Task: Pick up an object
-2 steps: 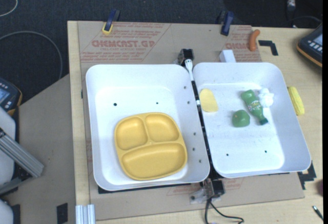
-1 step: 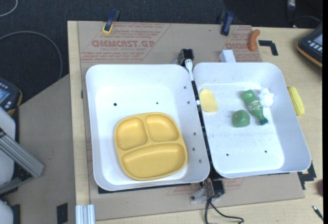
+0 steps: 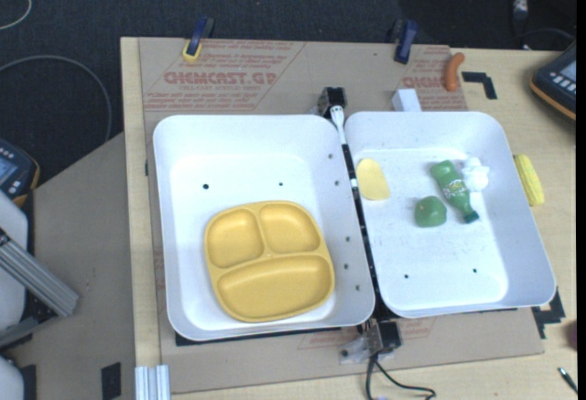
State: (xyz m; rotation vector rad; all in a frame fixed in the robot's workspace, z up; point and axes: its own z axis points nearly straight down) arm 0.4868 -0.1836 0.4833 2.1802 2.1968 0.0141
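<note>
Yellow divided plate (image 3: 268,260) lies nearest, in left bin (image 3: 174,206). Right bin (image 3: 513,279) holds green round piece (image 3: 429,211), green bottle (image 3: 454,188), pale yellow piece (image 3: 373,179) by the divider. Nothing lifted; pick apparently not begun. Gripper state: cannot tell.

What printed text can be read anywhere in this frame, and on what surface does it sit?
"CHEMCAST GP": red print on the brown board under the bins, left of centre; the last letters are blurred.
A second red print on the board's right part is cut off by the right bin and unreadable.
Smaller red lines beneath both are too blurred to read.
</note>
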